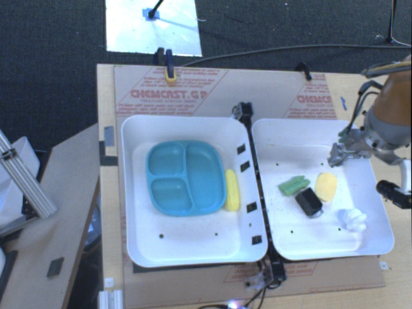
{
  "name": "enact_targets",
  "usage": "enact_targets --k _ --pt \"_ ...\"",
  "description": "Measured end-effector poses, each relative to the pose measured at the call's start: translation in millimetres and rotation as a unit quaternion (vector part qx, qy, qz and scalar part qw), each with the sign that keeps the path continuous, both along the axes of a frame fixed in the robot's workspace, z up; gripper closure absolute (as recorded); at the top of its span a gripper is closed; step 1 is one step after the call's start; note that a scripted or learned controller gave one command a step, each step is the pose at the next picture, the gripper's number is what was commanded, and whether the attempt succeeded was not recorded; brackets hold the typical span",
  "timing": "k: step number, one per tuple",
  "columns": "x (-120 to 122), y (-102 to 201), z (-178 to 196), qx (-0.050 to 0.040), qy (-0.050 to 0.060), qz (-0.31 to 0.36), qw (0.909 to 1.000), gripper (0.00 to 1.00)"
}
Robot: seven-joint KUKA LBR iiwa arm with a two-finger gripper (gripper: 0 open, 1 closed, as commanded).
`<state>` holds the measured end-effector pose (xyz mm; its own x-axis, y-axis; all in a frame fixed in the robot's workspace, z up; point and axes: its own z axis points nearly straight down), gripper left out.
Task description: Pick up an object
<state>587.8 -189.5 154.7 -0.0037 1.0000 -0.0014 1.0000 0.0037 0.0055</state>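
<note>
The right bin holds a green piece, a black block, a pale yellow lump and a white crumpled thing. The black block touches the yellow lump's left side. My gripper hangs over the right bin's far right part, just above and right of the yellow lump, and I see nothing held in it. In the left bin a blue divided plate lies flat, with a yellow banana-shaped piece along its right rim.
The two bins meet at a black-clipped seam. The arm's grey body and orange band stand over the right bin's right wall. A clamp sits at the bench's far edge. A grey side table lies to the left.
</note>
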Motion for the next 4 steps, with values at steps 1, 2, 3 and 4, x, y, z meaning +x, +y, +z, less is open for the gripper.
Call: enact_targets --k 1,2,3,4 --pt "-3 9 55 0.0000 -0.001 0.001 1.0000 1.00" --pt "-1 9 110 -0.0003 -0.001 0.001 1.0000 1.00" --pt "11 63 109 0.0007 0.001 0.003 1.0000 1.00" --pt "11 115 94 0.0010 0.002 0.002 1.0000 1.00"
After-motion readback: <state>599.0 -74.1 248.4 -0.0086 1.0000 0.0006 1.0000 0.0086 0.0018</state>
